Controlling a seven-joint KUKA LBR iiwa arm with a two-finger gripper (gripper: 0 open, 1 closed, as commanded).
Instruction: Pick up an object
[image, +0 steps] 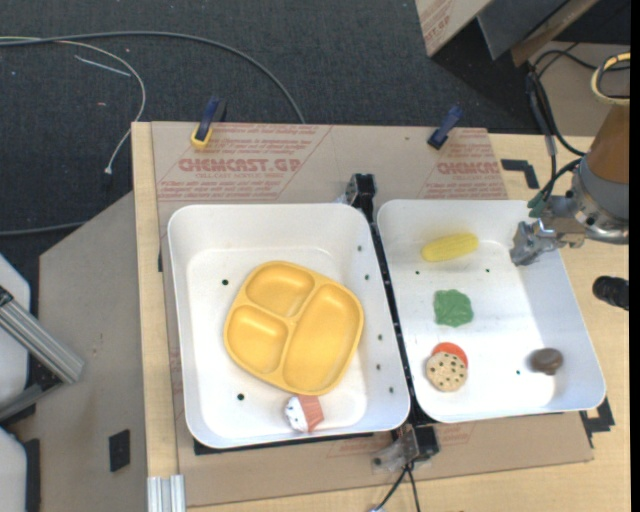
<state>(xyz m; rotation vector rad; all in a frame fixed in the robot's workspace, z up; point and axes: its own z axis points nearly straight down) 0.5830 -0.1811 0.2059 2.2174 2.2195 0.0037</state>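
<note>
Lying left of hand (530, 243): corn (449, 247); w/ clear gap.

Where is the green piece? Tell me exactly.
In the camera view, the green piece lies mid right bin, below the yellow corn and above the cookie.

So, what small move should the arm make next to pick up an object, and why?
Probably it should shift the gripper a little toward the yellow corn and lower over it. The gripper sits at the upper right edge of the right bin with nothing seen between its fingers, and the corn is the nearest item, lying apart from the green piece below it.
</note>
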